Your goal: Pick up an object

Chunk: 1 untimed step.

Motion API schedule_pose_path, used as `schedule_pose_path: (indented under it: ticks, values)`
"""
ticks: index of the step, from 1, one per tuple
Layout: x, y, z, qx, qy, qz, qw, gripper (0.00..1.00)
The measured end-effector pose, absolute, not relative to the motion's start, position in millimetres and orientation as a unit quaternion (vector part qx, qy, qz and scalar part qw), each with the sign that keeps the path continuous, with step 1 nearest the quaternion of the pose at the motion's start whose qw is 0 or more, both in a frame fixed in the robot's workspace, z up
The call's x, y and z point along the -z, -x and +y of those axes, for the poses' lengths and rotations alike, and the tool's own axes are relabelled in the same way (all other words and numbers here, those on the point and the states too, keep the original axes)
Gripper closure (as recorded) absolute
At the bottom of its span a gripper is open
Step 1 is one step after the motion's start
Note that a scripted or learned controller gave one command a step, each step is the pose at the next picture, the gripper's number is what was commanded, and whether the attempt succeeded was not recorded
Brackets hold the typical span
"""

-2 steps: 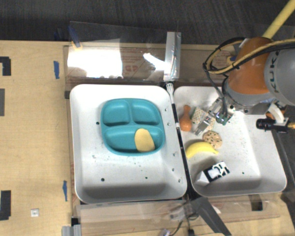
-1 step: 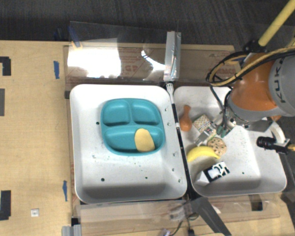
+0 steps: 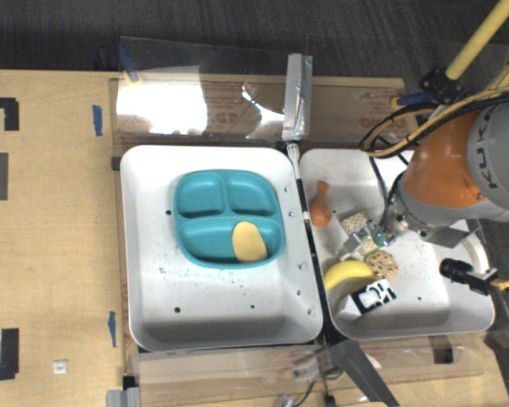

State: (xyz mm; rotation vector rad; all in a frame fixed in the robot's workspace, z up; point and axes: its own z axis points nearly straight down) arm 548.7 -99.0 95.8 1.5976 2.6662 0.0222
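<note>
My gripper (image 3: 366, 237) reaches down into the right bin (image 3: 424, 312), and the grey arm with its orange band (image 3: 441, 172) comes in from the right. It hangs low among several small items: a speckled beige piece (image 3: 354, 223) just to its left, a round cookie (image 3: 383, 264) just below it and a yellow banana (image 3: 348, 274) at the lower left. An orange, pear-shaped object (image 3: 321, 203) lies by the bin's left wall. Nothing is clearly seen between the gripper's tips.
The left bin (image 3: 153, 295) holds a teal divided plate (image 3: 205, 202) with a yellow oval object (image 3: 249, 242) in its lower compartment. A black-and-white item (image 3: 373, 297) lies near the right bin's front. Cables (image 3: 399, 130) loop behind the arm.
</note>
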Motion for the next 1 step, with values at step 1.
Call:
schedule_pose_path:
  ticks: [1]
  values:
    - [-87.0, -665.0, -103.1, 0.0035, -0.489, 0.872, -0.007, 0.00]
